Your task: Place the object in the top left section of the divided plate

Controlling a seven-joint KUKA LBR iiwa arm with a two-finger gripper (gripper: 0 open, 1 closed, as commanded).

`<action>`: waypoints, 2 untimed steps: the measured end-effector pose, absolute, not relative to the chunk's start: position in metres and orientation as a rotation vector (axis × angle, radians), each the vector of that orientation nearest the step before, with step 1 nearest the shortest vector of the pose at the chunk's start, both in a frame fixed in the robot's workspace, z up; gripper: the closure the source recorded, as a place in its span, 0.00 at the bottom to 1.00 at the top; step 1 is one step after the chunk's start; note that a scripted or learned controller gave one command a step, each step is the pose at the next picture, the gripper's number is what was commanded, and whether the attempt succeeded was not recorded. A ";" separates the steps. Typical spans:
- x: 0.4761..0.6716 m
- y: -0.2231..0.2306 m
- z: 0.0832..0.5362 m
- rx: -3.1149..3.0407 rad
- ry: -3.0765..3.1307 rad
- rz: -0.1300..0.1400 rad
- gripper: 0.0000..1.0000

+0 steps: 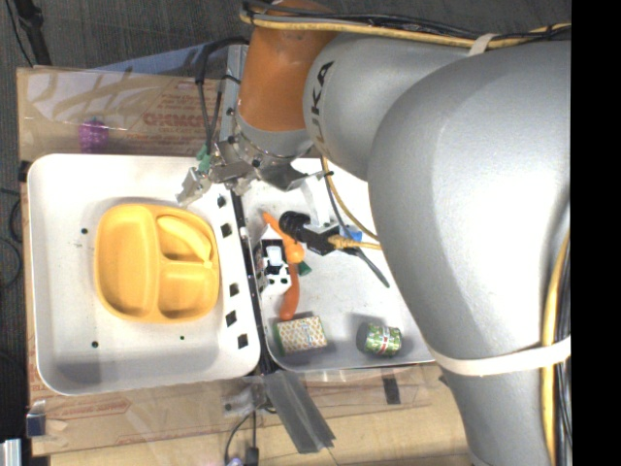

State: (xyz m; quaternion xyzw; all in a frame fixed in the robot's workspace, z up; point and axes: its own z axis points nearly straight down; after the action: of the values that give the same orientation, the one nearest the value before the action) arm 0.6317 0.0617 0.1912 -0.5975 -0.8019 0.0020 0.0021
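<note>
A glossy yellow divided plate (155, 260), rounded-square w/ moulded sections, sits mid-left of frame in the smooth white left bin (58, 357). The gripper (206, 178) hangs at upper centre over the rim btwn bins, its claw state not discernible under the grey arm (466, 163) w/ orange band. Right bin (335, 355) at lower centre holds a slim orange carrot-shaped piece (288, 299), a speckled block (302, 334) and a green can (379, 339); which is the task's object can't be told.

The divided plate (155, 262) lies in the left bin (58, 357); a can (379, 339) in the right.
</note>
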 end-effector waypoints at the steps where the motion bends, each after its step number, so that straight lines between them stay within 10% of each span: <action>1: 0.589 0.056 0.317 -1.703 -2.641 0.001 0.00; 2: 0.553 0.116 0.386 -2.051 -2.382 -0.001 0.00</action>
State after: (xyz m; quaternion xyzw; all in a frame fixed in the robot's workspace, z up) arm 0.5529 0.1161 0.3862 -0.6525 -0.7578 -0.0002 -0.0008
